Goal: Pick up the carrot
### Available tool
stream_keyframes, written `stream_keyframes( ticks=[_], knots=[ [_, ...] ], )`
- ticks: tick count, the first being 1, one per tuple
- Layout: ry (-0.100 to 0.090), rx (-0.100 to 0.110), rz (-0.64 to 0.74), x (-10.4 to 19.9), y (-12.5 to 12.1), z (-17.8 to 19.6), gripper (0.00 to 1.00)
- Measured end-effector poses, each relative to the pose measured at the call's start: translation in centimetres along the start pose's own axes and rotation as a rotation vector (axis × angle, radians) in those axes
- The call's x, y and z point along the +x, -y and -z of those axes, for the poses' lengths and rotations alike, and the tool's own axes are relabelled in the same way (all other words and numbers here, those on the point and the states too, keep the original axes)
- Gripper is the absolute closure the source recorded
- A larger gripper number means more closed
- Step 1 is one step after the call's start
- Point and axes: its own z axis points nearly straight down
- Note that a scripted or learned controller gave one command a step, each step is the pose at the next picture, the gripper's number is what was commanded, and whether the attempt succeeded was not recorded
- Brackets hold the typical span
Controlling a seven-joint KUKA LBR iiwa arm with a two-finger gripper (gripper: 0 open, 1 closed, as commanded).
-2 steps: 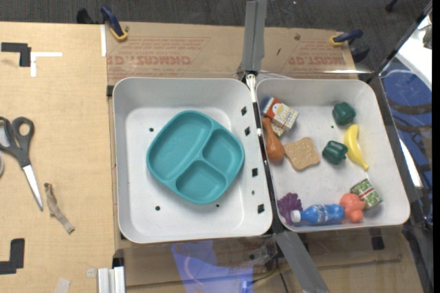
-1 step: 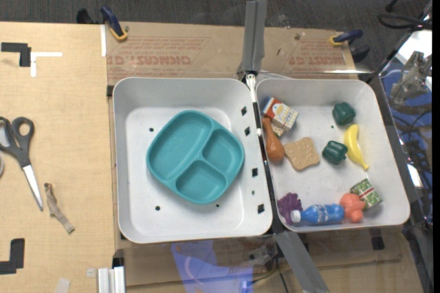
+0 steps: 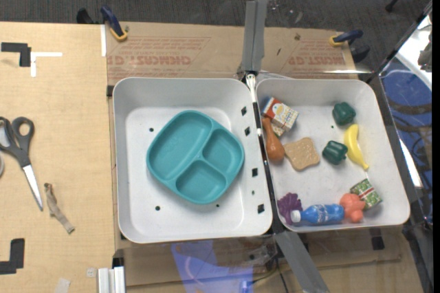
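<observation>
Your carrot [image 3: 273, 144] lies along the left wall of the right bin [image 3: 385, 147], just beside one toast slice [image 3: 302, 153] and below one small carton [image 3: 281, 115]. Red lettering on the cardboard [image 3: 165, 54] reads mirrored, illegible. You have two bins, one teal tray [image 3: 196, 157], two green vegetables, one banana [image 3: 355, 145]. No gripper in sight, so its state is unknown.

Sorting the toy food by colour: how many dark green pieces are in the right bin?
2. One dark green piece sits near the bin's far right corner, just above the banana. The other lies left of the banana, beside the bread slice. None seems hidden.
</observation>
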Motion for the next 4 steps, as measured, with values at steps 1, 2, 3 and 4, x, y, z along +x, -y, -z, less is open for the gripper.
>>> stream_keyframes(
  ticks=[1, 2, 3, 4],
  knots=[
    [-0.002, -0.002, 0.555, 2.4, 0.2, -1.0, 1.0],
    [0.001, -0.004, 1.151, -0.7, -0.1, 0.5, 1.0],
    [-0.001, -0.008, 1.649, 5.4, 0.5, -10.0, 1.0],
    [0.003, -0.007, 1.868, -0.6, -0.1, 0.3, 1.0]
  ],
)
